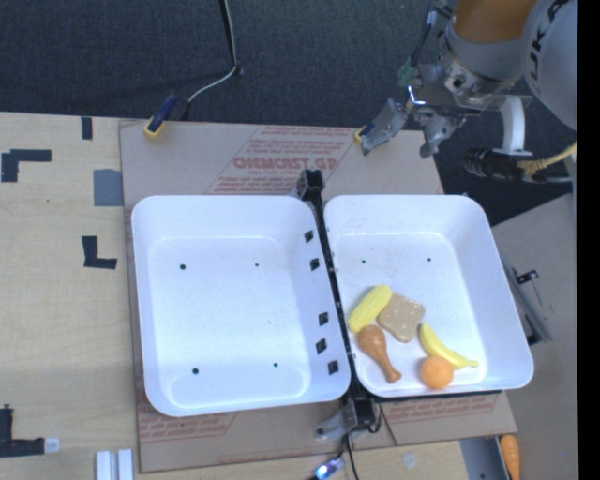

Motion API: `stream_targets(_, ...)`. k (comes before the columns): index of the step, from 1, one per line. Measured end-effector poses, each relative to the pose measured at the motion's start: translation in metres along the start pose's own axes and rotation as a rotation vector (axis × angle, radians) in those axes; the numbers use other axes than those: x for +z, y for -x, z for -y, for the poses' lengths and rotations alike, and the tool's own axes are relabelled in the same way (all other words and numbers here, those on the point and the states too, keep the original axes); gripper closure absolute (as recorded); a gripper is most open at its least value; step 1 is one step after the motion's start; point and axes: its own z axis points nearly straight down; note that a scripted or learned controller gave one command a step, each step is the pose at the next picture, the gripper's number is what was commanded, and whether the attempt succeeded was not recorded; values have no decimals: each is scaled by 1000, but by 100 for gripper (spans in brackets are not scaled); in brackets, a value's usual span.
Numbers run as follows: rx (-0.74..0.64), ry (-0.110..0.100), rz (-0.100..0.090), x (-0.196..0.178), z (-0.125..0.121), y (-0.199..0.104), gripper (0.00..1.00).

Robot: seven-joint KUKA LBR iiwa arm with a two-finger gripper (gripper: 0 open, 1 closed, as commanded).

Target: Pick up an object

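Gripper (405, 131): raised above the bench beyond the far rim of the right bin, fingers spread apart, nothing between them.
Arm (487, 28): enters from the right, orange band above the wrist, well apart from the toys.
Right bin (469, 217): holds five toys clustered in the near half, far half bare.
Corn (370, 307): yellow, lies aslant nearest the divider, touching the toast.
Toast (401, 319): tan slice at the cluster's middle, flat on the floor.
Drumstick (380, 352): brown, just below the corn, close to the toast.
Banana (444, 349): yellow, toward the near rim, right of the toast.
Orange (436, 373): round, touching the banana, hard by the near rim.
Left bin (150, 225): white, beside the right bin.
Risk, crowding: likely to straddle two toys and pinch neither.
Risk, shape: orange apt to roll from the fingers; toast too flat to catch.
Risk, rim: descent near the orange could strike the wall.
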Motion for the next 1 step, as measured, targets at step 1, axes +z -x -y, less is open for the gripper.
stream_targets(1,0,15,1,-185,0,-51,0)
